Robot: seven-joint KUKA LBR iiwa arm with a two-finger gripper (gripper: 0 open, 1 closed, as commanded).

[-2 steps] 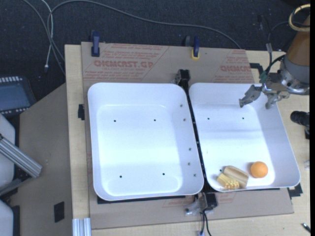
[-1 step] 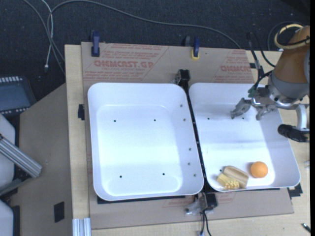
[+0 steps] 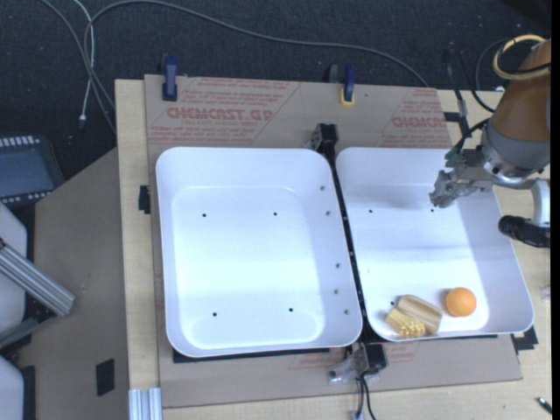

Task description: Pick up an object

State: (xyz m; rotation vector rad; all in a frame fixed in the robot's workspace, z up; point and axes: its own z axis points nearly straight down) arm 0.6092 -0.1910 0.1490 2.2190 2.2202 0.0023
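While the pincer (image 3: 437, 195) is hanging, grip unreadable, the orange ball (image 3: 460, 302) is lying well apart, seemingly toward the bin's near edge.

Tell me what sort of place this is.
Likely a robotics lab grasping station: two shallow white bins, left and right, sit on a clamped board, cables trail over dark carpet, and the arm's gripper hangs over the right bin.

We see the arm (image 3: 523, 112) with an orange band above a grey wrist. A yellowish cable (image 3: 516, 55) loops beside it. The gripper (image 3: 444, 191) is grey metal.
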